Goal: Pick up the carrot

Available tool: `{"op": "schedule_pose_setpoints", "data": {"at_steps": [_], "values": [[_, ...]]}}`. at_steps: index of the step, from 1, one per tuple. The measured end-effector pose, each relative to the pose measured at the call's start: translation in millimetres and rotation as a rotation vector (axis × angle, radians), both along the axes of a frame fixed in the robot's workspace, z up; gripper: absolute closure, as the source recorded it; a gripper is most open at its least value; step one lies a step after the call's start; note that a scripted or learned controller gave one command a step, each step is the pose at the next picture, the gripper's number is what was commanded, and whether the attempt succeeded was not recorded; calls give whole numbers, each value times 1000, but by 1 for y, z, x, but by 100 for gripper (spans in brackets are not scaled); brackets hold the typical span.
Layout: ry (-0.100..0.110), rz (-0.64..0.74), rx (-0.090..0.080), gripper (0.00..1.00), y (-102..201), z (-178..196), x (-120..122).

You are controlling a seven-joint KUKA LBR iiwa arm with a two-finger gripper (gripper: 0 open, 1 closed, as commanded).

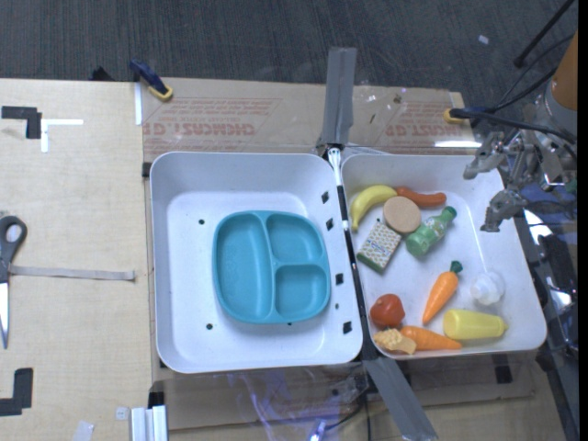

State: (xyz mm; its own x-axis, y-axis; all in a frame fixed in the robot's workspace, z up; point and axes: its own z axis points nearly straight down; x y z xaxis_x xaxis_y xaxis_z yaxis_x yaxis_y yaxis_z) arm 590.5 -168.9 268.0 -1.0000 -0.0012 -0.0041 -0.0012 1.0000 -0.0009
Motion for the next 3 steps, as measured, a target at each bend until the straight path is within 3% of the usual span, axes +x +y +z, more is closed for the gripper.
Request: {"op": "schedule_pose_setpoints", "data": {"at_steps": [1,2,3], "values": [[1,283,0,0,-9,-140,-67],[-44,742,-28,0,21,-162,-85],[-34,745,-23,100,22,-155,-87]]}}
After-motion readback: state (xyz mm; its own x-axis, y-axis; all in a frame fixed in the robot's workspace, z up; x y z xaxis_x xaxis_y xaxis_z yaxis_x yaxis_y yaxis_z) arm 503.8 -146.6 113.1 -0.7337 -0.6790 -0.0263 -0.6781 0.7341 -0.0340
